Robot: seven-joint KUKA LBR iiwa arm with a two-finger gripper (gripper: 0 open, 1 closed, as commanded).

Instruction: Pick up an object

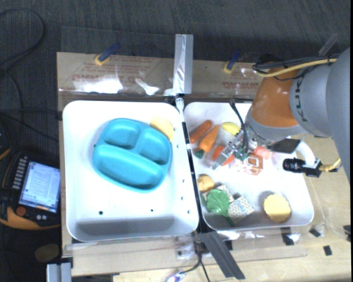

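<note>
The gripper (229, 153) is low in the right bin (303, 216), tips beside the orange carrots (204, 135). Whether its tips are wide or pinched on something cannot be told. The toys sit close together, so the tips could bump a carrot away or grab two things, or slip off. The grey arm (317, 98) comes in from the right and bends down, orange band (273, 101) above the wrist.

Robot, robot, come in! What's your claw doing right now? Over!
Gripper low in right bin, among carrots. Grip unclear. Yellow sponge, green toy nearby. Blue tray in left bin.
</note>
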